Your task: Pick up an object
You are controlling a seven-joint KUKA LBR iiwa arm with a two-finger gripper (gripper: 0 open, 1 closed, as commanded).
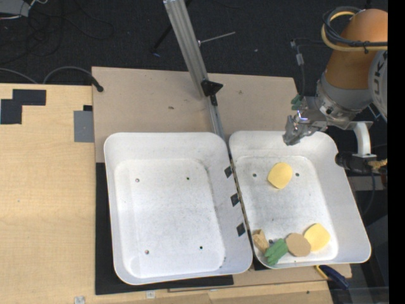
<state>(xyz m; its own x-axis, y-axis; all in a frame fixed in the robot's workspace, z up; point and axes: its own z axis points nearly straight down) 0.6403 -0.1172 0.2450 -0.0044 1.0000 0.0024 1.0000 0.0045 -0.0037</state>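
Now, with the gripper (296,132), grip not clear from here, go down slow, right over the near yellow piece (280,175).

Pale tan wooden bench board (152,100). Two shallow white plastic bins side by side on it: left bin (166,204), right bin (297,198), rims touching.

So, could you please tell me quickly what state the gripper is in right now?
Gripper: cannot be told; it hangs over the far rim of the right-hand shallow white bin, apart from the objects.
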